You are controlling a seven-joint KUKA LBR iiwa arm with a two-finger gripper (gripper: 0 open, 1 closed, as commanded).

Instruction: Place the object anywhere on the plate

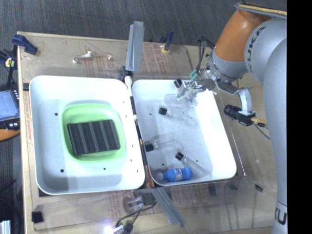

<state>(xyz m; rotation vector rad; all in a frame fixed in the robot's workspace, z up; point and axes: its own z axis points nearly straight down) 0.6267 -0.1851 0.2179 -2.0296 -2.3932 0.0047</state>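
A light green plate [113,115] lies in the left bin [44,96], with a dark ridged rectangle [92,136] on its middle. Several small bottles lie in the right bin [222,145]: a blue one [176,174] at the front edge, a clear one with a black cap [160,143] near the middle, another clear one [189,161] in front of it, and a clear one [174,105] towards the back. My gripper [188,89] hangs over the right bin's back right corner, just above and beside that rear clear bottle. Nothing is visibly held.
A grey metal bar [134,45] stands at the back between the two bins. Blue clamps [168,40] sit on the bench's back edge. A black cylinder [239,113] juts from the arm beside the right bin's rim.
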